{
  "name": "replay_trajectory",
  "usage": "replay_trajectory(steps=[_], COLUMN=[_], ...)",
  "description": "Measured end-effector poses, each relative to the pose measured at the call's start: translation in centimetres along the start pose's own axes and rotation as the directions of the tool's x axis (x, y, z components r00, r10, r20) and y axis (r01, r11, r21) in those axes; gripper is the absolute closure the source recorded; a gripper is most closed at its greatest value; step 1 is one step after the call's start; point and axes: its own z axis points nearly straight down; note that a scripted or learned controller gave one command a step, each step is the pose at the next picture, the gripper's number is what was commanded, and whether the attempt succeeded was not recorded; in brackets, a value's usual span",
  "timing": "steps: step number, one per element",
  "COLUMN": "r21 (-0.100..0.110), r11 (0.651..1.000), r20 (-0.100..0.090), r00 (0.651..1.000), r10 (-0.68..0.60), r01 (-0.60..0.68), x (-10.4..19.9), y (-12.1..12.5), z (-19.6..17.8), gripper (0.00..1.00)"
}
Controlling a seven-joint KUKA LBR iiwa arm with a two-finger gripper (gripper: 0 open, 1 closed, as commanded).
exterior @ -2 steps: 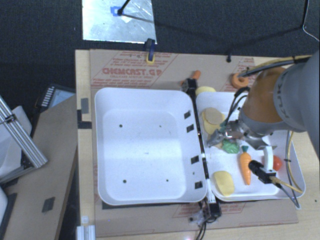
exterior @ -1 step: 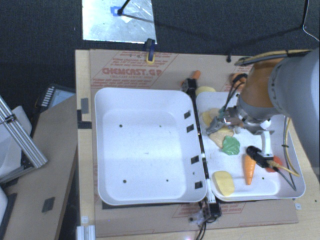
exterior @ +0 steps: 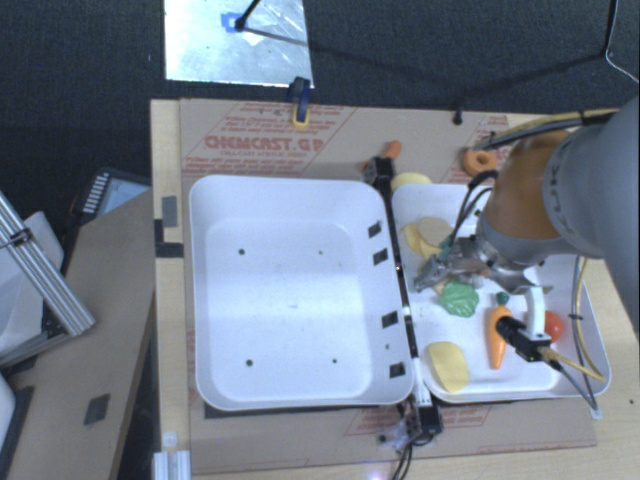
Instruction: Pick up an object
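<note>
A green toy vegetable (exterior: 460,298) lay in the right bin (exterior: 580,368), just below the end effector (exterior: 437,268), seemingly touching it. Whether that end effector gripped anything could not be told. A toy carrot (exterior: 497,334) lay right of the green piece, a yellow piece (exterior: 448,365) below.

Grey arm (exterior: 590,183) enters from 3 o'clock, orange band (exterior: 525,193) above the wrist, reaching down toward 8 o'clock. Gripper (exterior: 437,268) low at arm's end, tips pointing toward 9 o'clock.
</note>
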Motion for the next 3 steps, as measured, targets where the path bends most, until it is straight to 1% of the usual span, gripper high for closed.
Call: replay_trajectory(steps=[1, 2, 3], r21=[-0.007, 0.003, -0.006], r11=[1.000, 1.000, 1.000], r20=[0.000, -0.001, 0.001], r00=[1.000, 1.000, 1.000], r10=[-0.004, 0.002, -0.001], r01=[0.004, -0.002, 0.001], x=[0.2, -1.5, -1.4], y=[3.9, -2.7, -2.3], z=[-0.1, 0.0, -1.2], gripper=[0.00, 0.00, 1.00])
